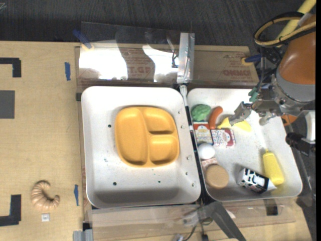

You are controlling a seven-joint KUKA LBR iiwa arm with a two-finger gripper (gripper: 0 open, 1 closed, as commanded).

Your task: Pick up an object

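Observation:
My gripper hangs over the back right of the right bin. It is open, with nothing between its fingers. Its left finger is just above a yellow wedge. Left of that lie a red sausage shape and a green round piece. A red and white carton, a white egg and a tan round block run down the bin's left side. A yellow bottle and a black and white object lie at the front right.
The left bin holds a yellow divided plate. A croissant-shaped toy lies on the bench at the front left. A clear panel stands behind the bins. Yellow and black cables loop above the arm.

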